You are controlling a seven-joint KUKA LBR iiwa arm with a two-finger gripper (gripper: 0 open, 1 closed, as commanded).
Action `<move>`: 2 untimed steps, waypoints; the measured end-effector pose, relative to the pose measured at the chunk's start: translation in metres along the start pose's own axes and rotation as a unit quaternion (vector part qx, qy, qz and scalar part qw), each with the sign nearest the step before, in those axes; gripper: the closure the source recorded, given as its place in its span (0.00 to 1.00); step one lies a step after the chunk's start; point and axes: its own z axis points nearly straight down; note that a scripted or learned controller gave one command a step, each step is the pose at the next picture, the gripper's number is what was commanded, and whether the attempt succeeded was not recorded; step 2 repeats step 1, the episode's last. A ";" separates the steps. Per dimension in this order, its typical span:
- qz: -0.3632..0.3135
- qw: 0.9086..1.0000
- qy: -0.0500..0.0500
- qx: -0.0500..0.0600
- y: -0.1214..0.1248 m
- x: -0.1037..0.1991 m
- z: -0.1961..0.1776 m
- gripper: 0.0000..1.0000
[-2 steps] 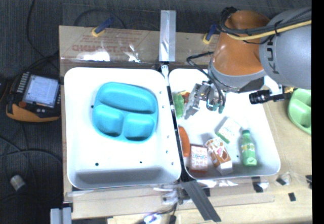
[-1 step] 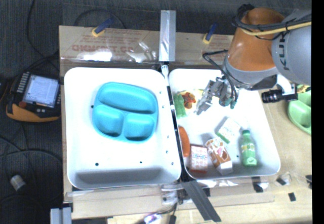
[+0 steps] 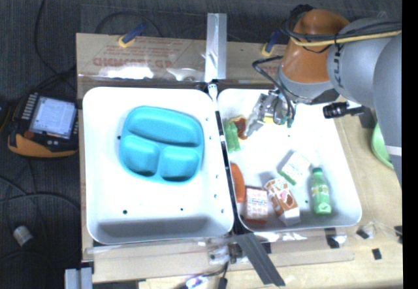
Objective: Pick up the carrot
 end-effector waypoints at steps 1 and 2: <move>-0.125 0.992 0.010 0.000 0.072 0.040 -0.071 1.00; -0.125 0.992 0.010 0.000 0.072 0.040 -0.071 1.00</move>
